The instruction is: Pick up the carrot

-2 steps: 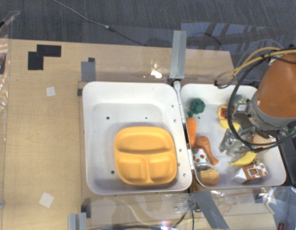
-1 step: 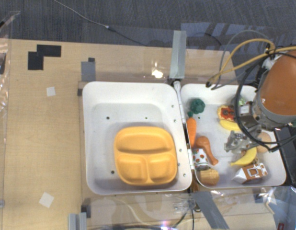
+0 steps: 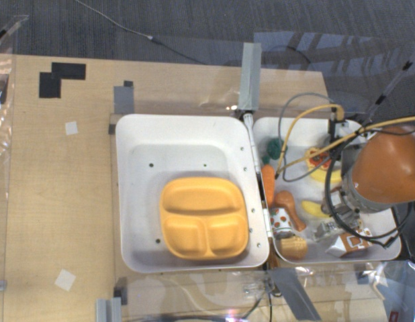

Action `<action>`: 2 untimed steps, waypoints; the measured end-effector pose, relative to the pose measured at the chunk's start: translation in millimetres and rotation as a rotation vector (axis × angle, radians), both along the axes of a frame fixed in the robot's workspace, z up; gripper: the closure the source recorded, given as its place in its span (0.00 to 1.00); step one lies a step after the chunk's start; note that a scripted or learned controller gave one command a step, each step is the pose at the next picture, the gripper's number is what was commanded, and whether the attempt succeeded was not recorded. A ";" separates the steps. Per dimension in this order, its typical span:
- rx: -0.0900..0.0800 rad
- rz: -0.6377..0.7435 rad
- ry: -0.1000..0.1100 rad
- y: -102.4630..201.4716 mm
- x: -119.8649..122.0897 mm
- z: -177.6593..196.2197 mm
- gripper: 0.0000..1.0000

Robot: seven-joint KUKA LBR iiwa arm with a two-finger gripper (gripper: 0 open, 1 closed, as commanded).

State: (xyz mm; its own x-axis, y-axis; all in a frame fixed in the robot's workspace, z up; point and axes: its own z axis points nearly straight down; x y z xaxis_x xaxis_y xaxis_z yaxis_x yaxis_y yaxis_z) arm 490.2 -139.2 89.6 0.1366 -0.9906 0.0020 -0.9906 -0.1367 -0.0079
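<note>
From my feed I look down on a pale wooden bench (image 3: 60,200) set over a dark grey carpeted floor (image 3: 194,12), which fills the top of the view. A thin cable (image 3: 93,9) trails across that floor. Black tape patches (image 3: 60,78) sit near the bench's far left corner, and small pale squares (image 3: 72,127) dot its left side. Grey metal brackets (image 3: 250,76) stand on the bench. Clear plastic sheeting (image 3: 3,113) glints along the left edge, under even light.
</note>
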 end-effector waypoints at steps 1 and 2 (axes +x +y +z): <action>0.000 0.375 0.001 -14.8 24.5 36.1 1.00; -0.004 0.662 0.001 -54.3 16.1 90.1 1.00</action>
